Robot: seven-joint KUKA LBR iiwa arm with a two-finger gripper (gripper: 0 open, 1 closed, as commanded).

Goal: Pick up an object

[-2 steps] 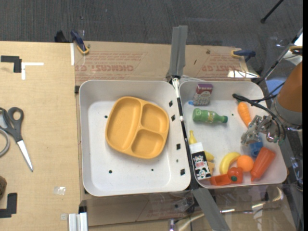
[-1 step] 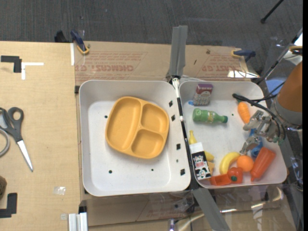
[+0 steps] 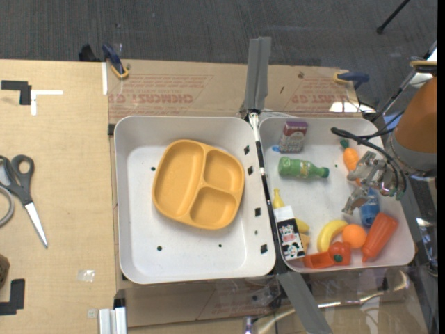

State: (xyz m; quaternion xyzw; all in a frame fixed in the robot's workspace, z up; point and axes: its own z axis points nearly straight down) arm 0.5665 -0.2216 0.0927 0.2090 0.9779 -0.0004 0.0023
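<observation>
While the gripper hangs low in the right bin, the step in hand seems to be the approach to a grasp. A blue object lies just under it, beside the carrot and the orange. I cannot tell how the gripper stands. Next, it must descend straight and take one object.

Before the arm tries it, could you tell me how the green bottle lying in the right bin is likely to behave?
The green bottle lies on its side, so a push would probably roll it. It looks like smooth plastic, likely light and slippery. Bare bin floor beside it leaves room to roll.
</observation>
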